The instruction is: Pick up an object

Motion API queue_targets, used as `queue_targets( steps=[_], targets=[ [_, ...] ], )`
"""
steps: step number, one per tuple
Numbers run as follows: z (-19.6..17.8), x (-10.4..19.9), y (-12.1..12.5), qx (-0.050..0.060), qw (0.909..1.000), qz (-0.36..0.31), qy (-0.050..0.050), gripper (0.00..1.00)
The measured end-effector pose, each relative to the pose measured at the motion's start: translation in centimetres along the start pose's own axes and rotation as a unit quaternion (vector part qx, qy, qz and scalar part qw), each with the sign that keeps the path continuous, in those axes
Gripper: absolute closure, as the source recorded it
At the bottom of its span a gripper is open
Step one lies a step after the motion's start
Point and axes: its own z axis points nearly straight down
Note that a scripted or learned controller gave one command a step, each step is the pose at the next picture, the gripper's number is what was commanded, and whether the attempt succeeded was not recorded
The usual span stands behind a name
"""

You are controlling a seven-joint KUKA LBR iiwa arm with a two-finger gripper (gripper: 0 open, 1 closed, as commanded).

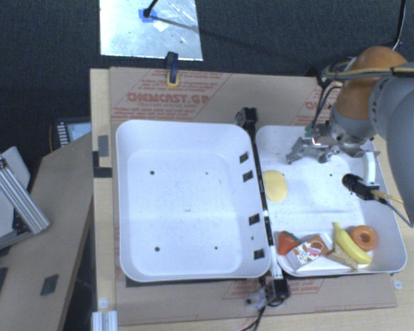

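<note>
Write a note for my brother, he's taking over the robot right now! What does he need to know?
Gripper: over the far end of the right bin; open or shut, I cannot tell. No object is seen in it.
Things, all lying in the right bin: yellow round piece by the left wall; red piece, white packet, banana and orange ring along the near edge.
Done: nothing picked up yet.
Left: choose one object, come down on it, grip and lift. The yellow round piece lies apart from the others, so it is probably the easiest.
</note>
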Motion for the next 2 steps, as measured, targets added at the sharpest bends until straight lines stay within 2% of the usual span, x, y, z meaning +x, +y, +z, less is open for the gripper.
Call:
queue_targets(
  steps=[1, 2],
  targets=[
    [-0.7, 4.5, -2.3, -0.003, 1.0, -0.001, 0.0, 0.0],
    [-4.8, 0.3, -0.2, -0.007, 1.0, 0.003, -0.003, 0.0]
  ],
)
